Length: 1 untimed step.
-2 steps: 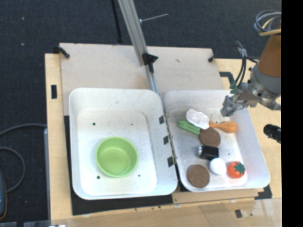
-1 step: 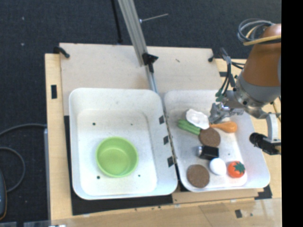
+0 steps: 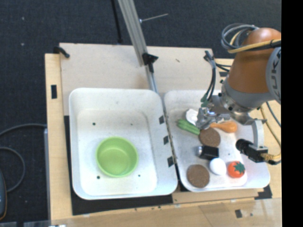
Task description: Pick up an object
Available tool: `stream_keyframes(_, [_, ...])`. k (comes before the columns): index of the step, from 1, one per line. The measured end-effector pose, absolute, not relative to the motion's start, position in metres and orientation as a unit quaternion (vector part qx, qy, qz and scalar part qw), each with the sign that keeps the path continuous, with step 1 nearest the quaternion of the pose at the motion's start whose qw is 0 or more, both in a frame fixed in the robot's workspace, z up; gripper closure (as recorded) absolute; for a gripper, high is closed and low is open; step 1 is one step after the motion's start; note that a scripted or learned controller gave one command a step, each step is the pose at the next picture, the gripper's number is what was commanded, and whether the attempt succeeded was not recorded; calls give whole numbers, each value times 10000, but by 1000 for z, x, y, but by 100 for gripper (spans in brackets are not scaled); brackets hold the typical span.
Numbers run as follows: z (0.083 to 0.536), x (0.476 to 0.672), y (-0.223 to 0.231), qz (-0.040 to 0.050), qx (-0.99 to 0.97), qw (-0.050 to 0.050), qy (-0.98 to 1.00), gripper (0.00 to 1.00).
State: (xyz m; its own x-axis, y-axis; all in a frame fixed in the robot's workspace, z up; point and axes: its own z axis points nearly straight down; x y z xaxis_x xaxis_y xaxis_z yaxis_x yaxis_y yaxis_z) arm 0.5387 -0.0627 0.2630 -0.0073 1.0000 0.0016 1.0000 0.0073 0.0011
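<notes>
Right bin (image 3: 182,103), centre-right of frame, holds the clutter: green stalk-like piece (image 3: 188,126) at its left side, white lump (image 3: 191,114) just above that, orange carrot-shaped toy (image 3: 225,126) to the right, two brown discs (upper brown disc (image 3: 209,137), lower brown disc (image 3: 198,175)), small black cylinder (image 3: 207,151) between them, white egg-like ball (image 3: 218,166) and red tomato toy (image 3: 236,169) at lower right. Left bin (image 3: 80,103) has only a green bowl (image 3: 117,156) at lower centre.

Gripper (image 3: 205,117) sits low over the upper part of the right bin, right among the green piece, white lump, carrot and upper brown disc. No target named, so likely pick is whatever lies under the tip; the green piece or white lump look closest.

Doing it well, as I judge: items here are packed close, several touching or nearly, so come straight down on one item only, line the closing direction across its narrow side, and avoid pinching a neighbour. The flat discs look poor for a pinch; the green stalk or the carrot should handle easier. Lift straight up and clear the bin wall.

Gripper state: cannot tell. The wrist and cabling crowd the tip from this angle, and nothing is visibly clamped in it. Contact with any item is also unclear.
</notes>
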Motion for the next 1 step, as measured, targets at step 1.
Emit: stream_keyframes(1, [267, 525, -16, -11, -7042, 4, -7100, 100])
